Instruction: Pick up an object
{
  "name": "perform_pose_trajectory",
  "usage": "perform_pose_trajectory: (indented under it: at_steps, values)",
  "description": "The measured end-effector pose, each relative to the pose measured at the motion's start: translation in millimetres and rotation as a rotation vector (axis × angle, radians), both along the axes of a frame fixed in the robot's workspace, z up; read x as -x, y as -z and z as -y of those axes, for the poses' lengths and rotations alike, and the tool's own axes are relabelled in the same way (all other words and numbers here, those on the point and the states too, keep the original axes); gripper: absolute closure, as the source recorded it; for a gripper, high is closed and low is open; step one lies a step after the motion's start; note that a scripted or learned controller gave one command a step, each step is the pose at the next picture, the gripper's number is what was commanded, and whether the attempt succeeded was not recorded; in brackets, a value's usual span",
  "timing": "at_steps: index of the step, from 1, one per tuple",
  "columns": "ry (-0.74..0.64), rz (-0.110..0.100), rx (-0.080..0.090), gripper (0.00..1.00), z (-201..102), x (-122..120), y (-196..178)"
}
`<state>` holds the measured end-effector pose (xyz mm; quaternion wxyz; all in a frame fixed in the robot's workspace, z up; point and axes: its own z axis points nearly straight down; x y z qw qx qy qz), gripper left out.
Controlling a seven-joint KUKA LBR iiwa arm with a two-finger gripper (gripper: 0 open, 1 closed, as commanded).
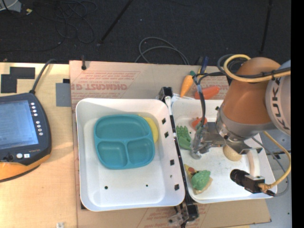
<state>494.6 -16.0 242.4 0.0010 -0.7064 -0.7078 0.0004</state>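
From my console, the gripper (197, 148) is down low inside the right bin (221, 172), toward that bin's left half. The arm (247, 99) bulks over the bin's far right part. I cannot tell whether the gripper is open or closed, nor whether it has hold of anything (it reads as a grey metallic blur from this angle).

Closest to it is a green leafy toy (183, 137), lying against the right bin's left wall and just beside the gripper; I can't say whether the two touch. A green-and-tan toy (200, 179) sits near the bin's near left corner, apart from the gripper. A small red piece (196, 122) lies toward the bin's far side. A beige round thing (232, 152) rests about mid-bin, partly under the arm, with a white cylinder (252, 164) just to its right.

Beyond the right bin's far wall, a toy carrot (186, 85) lies on the cardboard. To the left of the right bin, the left bin (123, 189) holds a teal divided plate (124, 141) with a yellow thing (152, 127) peeking out from behind its right edge. Farther left again is a tablet (19, 127).
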Motion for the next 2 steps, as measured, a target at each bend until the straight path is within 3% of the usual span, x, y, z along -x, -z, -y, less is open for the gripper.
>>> perform_pose_trajectory:
  at_steps: [2]
  values:
    - [0.003,-0.008,-0.001,1.00,2.4,-0.2,-16.9]
